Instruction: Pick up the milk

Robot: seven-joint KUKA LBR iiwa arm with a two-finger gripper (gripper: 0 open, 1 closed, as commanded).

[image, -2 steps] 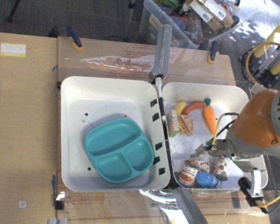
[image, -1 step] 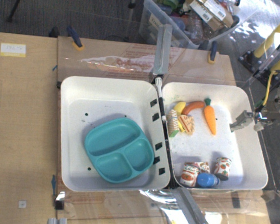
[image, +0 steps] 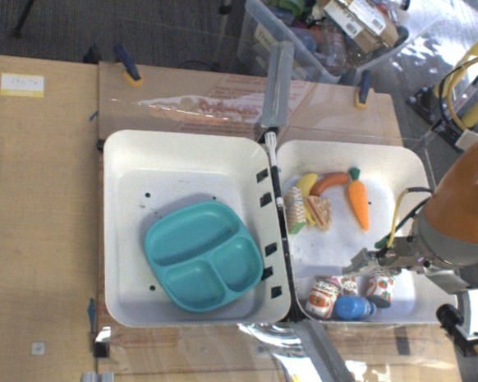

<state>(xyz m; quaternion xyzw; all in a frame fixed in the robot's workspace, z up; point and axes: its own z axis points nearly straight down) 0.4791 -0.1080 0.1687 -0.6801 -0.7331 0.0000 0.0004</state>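
Right bin (image: 413, 171), fingers (image: 368, 266) over small printed milk carton (image: 382, 286)

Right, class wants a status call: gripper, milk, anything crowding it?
Gripper low in right bin, above near-edge clutter. Milk carton beside it, not gripped. Blue bottle and can crowd close.

The arm (image: 468, 208) is cut off by the frame's 3 o'clock edge. The end effector (image: 379, 263) is blurred, its fingers indistinct. Labels on the small containers (image: 352, 298) beneath it are too small to read; the milk cannot be identified.
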